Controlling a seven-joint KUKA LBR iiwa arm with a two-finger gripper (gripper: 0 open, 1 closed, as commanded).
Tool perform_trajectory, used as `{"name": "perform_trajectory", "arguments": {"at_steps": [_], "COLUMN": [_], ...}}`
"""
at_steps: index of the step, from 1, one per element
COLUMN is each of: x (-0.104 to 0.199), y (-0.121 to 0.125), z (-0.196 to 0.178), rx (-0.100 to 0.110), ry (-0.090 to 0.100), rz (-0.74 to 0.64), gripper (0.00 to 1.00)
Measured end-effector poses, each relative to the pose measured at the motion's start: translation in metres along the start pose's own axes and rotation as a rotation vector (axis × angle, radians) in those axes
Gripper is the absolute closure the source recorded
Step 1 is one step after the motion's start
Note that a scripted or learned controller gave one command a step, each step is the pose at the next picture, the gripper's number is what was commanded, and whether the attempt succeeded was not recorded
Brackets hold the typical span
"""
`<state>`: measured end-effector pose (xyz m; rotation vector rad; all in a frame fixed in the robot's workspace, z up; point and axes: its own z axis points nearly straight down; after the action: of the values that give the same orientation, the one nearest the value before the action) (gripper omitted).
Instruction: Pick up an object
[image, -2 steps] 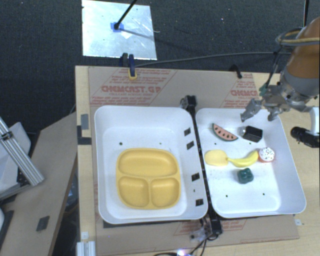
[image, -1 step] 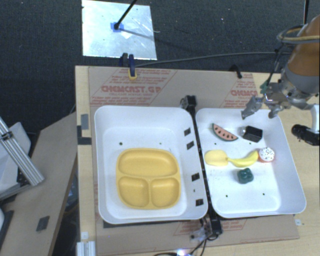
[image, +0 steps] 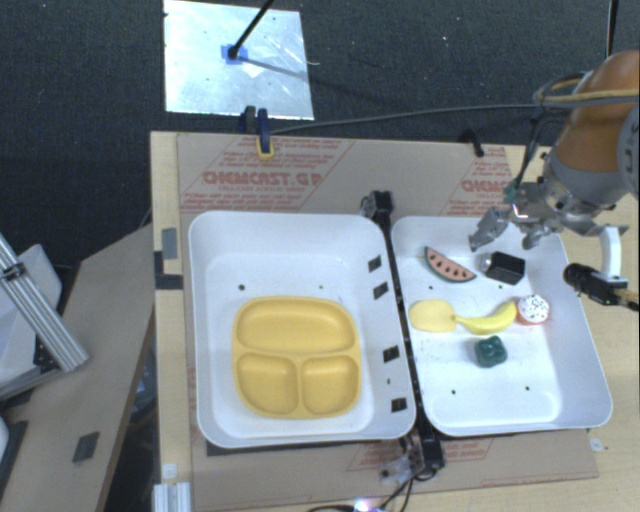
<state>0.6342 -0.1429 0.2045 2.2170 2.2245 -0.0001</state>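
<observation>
Banana (image: 490, 320) and watermelon slice (image: 449, 266) in right bin (image: 520, 405)

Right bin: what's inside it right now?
The right bin holds a watermelon slice, a black block, a banana, a pale yellow piece, a sprinkled round piece and a dark green piece. The gripper hovers over its far edge.

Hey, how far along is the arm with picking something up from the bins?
Done: nothing lifted. The black block, watermelon slice and yellow banana lie in the right white bin. In hand: the open two-finger gripper hovers near the block. Left: descend, grasp, lift.
</observation>
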Motion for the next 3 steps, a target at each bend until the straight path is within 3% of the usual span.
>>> {"name": "perform_trajectory", "arguments": {"at_steps": [1, 2, 3], "x": [0.0, -0.001, -0.001], "y": [-0.001, 0.003, 0.004], "z": [0.062, 0.106, 0.093], "rx": [0.002, -0.01, -0.017], "ry": [0.001, -0.005, -0.005], "rz": [0.002, 0.002, 0.002], "gripper": [0.0, 0.0, 1.0]}}
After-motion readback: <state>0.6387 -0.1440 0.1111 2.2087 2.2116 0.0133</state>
